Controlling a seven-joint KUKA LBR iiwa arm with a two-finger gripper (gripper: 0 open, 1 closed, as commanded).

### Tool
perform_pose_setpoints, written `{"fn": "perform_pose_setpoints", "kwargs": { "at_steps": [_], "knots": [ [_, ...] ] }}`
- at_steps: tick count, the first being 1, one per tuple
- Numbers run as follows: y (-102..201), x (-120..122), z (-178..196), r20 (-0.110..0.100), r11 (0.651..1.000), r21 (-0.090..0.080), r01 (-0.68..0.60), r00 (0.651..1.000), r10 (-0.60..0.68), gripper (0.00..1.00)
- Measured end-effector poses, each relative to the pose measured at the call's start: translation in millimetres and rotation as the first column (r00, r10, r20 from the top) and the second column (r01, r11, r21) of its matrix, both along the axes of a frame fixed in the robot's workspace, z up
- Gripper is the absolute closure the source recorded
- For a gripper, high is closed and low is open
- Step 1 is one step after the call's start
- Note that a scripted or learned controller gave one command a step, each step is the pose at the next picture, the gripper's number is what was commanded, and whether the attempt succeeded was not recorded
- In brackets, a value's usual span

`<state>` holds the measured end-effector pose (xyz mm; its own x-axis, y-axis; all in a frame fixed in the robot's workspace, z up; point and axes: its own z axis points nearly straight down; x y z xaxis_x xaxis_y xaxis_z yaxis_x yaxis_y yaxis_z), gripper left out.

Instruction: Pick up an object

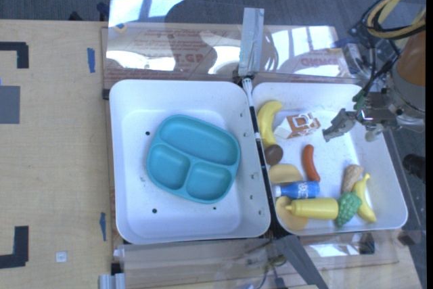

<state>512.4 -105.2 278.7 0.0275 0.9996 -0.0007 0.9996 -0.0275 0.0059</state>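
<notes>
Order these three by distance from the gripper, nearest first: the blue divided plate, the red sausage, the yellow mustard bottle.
1. The red sausage, right bin, just left of and below the gripper.
2. The yellow mustard bottle, right bin's near edge.
3. The blue divided plate, left bin.

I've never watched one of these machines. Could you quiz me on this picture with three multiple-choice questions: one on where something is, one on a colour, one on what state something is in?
1. Where does the divided plate lie?
A. In the left bin
B. In the right bin
C. On the wooden bench

2. What colour is that plate?
A. Red
B. Blue
C. Yellow

3. What is the gripper doing?
A. Lifting the banana
B. Pressing on the plate
C. Hanging over the right bin with nothing between its fingers

Answers:
1. A: the plate sits alone in the left bin, while the toy food fills the right bin.
2. B: it is a flat turquoise blue all over.
3. C: the banana lies on the bin floor left of the gripper, and the open fingers hold nothing.
</notes>
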Motion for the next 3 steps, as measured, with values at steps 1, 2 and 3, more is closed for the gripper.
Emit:
{"fn": "perform_pose_setpoints", "kwargs": {
  "at_steps": [1, 2, 3],
  "knots": [
    [5.1, 9.3, -163.5, -0.021, 0.995, 0.002, 0.098, 0.995, -0.098, 0.0],
    [-15.9, 16.7, -74.9, 0.0, 0.98, 0.0, 0.197, 0.98, -0.197, 0.0],
    [-18.2, 40.0, -191.0, 0.002, 0.997, 0.0, 0.071, 0.997, -0.071, 0.0]
  ]
}}
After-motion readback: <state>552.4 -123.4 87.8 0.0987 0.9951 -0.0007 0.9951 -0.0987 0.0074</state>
